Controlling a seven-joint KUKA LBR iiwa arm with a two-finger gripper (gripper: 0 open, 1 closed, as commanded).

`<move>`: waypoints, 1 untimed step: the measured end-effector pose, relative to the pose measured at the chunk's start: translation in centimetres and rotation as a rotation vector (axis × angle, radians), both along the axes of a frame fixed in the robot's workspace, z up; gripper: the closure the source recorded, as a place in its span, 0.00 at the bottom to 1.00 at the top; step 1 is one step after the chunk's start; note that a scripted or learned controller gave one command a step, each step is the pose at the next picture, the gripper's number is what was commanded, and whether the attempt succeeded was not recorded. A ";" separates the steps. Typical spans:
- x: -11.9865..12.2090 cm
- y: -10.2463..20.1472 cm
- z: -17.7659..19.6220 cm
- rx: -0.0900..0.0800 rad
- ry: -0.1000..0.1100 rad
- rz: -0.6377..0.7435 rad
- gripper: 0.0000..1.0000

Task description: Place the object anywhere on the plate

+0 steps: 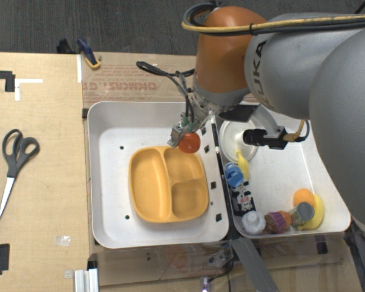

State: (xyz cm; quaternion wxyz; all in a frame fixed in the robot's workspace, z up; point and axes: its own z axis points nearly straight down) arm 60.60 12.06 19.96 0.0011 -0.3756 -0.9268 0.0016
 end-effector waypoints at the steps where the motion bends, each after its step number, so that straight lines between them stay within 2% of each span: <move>1: -1.7 5.1 -0.7 -0.001 0.001 0.004 1.00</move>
